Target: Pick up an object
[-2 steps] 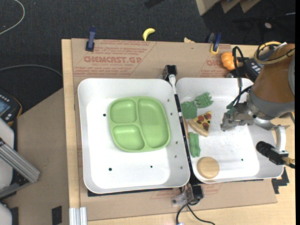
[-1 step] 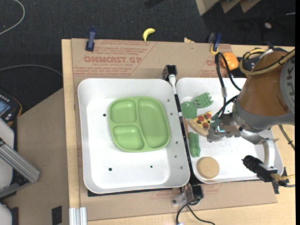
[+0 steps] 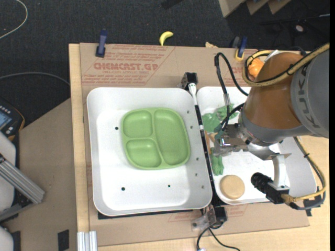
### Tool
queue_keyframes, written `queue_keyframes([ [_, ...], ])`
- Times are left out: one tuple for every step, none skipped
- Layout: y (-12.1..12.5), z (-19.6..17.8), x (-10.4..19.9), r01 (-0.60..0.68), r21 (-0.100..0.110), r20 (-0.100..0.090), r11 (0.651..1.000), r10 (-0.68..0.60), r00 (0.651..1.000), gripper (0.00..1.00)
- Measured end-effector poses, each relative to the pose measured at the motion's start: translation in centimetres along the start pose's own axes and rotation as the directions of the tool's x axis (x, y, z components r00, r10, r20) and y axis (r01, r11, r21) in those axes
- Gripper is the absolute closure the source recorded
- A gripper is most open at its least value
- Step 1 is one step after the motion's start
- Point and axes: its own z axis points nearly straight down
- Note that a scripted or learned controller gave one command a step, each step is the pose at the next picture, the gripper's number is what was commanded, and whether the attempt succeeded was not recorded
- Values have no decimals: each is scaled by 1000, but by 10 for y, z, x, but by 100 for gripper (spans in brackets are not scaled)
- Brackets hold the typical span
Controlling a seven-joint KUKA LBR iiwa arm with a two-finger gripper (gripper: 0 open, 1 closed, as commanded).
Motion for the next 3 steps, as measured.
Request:
queue_keyframes([
  [0,-21,95,4,1,-2,1000,-4,1000,100],
  [1,-79,155,1,-3,-3,1000,-1,1000,100],
  [2,-169,210,1,-8,-5,1000,-1,1000,100],
])
